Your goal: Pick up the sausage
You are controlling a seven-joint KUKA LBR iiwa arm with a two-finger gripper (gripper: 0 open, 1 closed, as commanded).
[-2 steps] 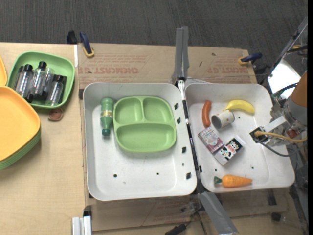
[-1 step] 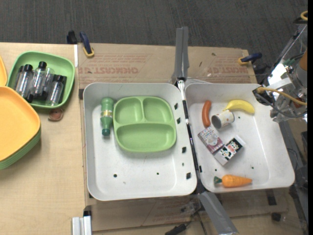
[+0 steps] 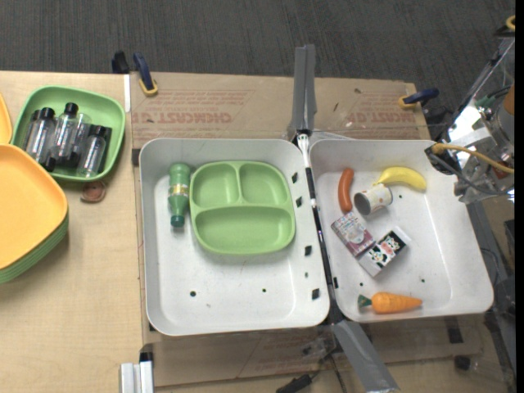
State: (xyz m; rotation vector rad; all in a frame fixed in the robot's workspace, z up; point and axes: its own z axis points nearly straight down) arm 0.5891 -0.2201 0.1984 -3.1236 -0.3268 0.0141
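Camera view from above the bench, read from left to right: a stack of orange plates [image 3: 29, 211] sits at the far left, beside a small green tray [image 3: 112, 146] holding dark-capped bottles [image 3: 65, 140]. Next comes the left bin [image 3: 237, 309], which carries a green bottle [image 3: 178, 193] lying just beside a green divided plate [image 3: 242, 207]. The right bin [image 3: 442, 277] holds the task's object: the sausage [image 3: 345, 189], red-orange, lies nearly upright in the picture against the bin's upper left area, close to the dividing wall. Just beside it to the right is a tipped cup [image 3: 372, 199], then a banana [image 3: 401, 177]; below them lie a pink packet [image 3: 353, 234], a black-and-white box [image 3: 385, 251], and a carrot [image 3: 390, 303] near the front rim. At the far right edge the arm's wrist hardware, the gripper [image 3: 483, 182], stands outside the bin's right wall, well apart from the sausage. Its working end is lost among cables and brackets, so I cannot tell how it is set, and nothing is seen held by it. Likely hazards from here: the cup lies so near the sausage that a descent on that side could strike or seize it instead; the bin's wall crowds the other side; and the sausage's round, slim body may roll or slip free if gripped off-centre.
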